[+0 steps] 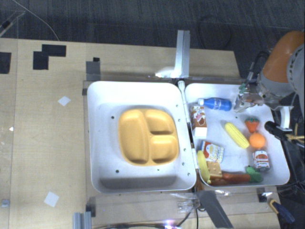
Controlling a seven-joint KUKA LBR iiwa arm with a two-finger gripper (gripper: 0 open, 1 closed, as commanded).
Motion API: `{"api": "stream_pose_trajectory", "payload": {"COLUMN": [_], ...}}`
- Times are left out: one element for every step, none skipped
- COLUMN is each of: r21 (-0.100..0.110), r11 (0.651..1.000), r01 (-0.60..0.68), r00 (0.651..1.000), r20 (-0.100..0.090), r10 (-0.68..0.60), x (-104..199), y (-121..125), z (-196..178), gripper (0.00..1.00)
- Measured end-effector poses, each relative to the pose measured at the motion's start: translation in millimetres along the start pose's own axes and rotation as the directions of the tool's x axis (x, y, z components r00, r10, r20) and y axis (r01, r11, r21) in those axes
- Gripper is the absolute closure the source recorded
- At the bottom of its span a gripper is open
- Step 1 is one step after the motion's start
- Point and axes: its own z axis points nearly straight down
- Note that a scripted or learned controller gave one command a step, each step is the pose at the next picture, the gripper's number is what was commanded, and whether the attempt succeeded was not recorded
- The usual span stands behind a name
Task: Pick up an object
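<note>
The tool [244, 99] hangs over the far right part of the right white bin [286, 173]; whether it is open or closed cannot be told, and nothing shows between its tips. Just left of it lies a blue plastic bottle with a white cap [215, 104]. Near and right of the tool sit an orange strawberry-shaped toy [252, 124] and a round orange ball [257, 140]; a yellow corn cob toy [236, 135] lies nearer, to its left. Labels on the small cartons are too blurred to read. The left white bin [100, 128] on the desk [43, 142] holds a yellow divided plastic tray [147, 136].
</note>
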Motion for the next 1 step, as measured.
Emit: {"api": "stream_pose_trajectory", "payload": {"r21": [0.001], "r11": [1.0], "r01": [0.002], "r00": [1.0], "r20": [0.0], "r10": [-0.002], "x": [0.5], "y": [-0.2], "z": [0.6], "gripper": [0.0]}}
